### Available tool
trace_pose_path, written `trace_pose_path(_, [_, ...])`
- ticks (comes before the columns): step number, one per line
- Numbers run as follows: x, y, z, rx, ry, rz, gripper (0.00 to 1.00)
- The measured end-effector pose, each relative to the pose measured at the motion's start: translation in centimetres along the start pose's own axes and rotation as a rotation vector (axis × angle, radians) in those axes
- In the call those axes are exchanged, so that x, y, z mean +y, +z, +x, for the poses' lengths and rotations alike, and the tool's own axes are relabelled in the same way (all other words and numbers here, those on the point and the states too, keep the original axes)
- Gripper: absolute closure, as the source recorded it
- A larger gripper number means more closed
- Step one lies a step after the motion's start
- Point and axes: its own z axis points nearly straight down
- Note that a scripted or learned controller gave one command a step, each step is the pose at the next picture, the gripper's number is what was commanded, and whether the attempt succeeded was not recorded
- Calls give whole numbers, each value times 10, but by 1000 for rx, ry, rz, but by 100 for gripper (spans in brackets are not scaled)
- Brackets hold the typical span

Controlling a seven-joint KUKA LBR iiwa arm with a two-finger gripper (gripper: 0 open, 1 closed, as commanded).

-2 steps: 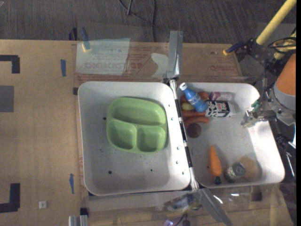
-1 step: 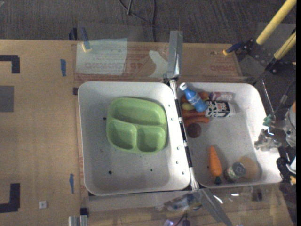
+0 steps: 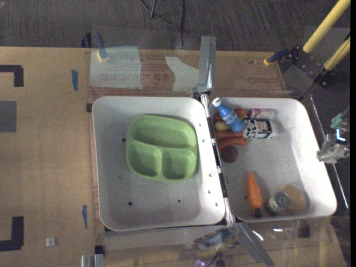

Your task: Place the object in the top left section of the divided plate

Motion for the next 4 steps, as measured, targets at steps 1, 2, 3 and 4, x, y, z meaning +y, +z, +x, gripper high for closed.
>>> trace_pose_path(1, [2,28,-8,1,174,4,100])
trace_pose_path(2, [0,-120,2,-1,56,0,100])
trace_pose_path(3, [-1,14,-1,0,91,3,100])
trace_pose_path(4, [-2,111,2,1,388,6,100])
